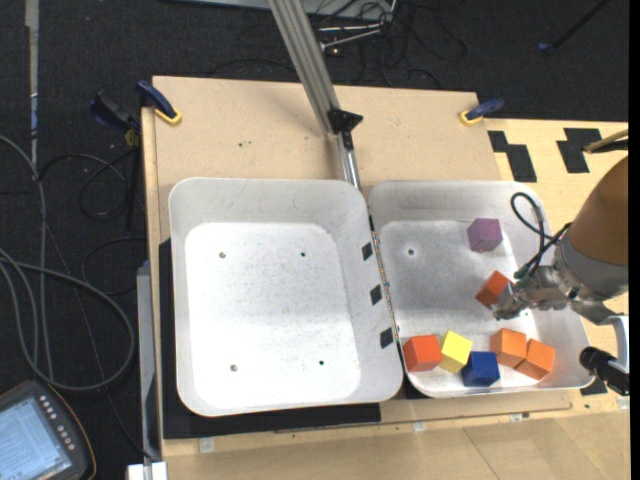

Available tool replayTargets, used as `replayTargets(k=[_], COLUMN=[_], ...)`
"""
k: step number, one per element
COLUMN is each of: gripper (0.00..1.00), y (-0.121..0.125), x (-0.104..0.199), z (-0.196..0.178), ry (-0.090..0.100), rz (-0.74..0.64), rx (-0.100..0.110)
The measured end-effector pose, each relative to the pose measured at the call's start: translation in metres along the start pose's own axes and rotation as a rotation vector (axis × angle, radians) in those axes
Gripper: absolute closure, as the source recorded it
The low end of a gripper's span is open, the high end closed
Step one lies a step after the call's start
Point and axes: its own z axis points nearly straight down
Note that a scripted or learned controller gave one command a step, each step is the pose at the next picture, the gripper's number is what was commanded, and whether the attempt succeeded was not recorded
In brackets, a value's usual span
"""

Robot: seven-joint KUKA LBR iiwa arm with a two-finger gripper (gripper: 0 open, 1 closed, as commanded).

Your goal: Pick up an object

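A pale wooden tabletop [420, 128] is standing on a dark carpeted floor and carrying two shallow white bins side by side; blue-and-yellow clamps [158, 103] are gripping its far corners, and a metal pole [305, 53] is slanting down to the seam between the bins.

Left bin [200, 208]: you are looking at a bare, speckled white floor.

Right bin [420, 213]: you are seeing all the blocks gathered here. A purple cube [485, 234] is lying near the far wall, apart from the rest. Along the near wall, an orange cube [423, 351], a yellow cube [456, 350] and a blue cube [481, 369] are sitting close together in a row, with two more orange blocks [524, 352] touching each other just to their right.

Arm: the grey arm with its orange band [610, 213] is reaching in from the right. The gripper [512, 301] is sitting low over the bin's right-middle part, and a reddish-orange block [492, 289] is lying tilted right at its tip. You cannot tell whether the gripper is spread or pressed together, nor whether it is pinching that block or only touching it.
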Motion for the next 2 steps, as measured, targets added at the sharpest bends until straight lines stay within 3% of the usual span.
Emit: replayTargets(k=[2], gripper=[1.00], y=[0.005], x=[-0.005], z=[-0.105], ry=[-0.002], rz=[-0.004], rx=[-0.004])
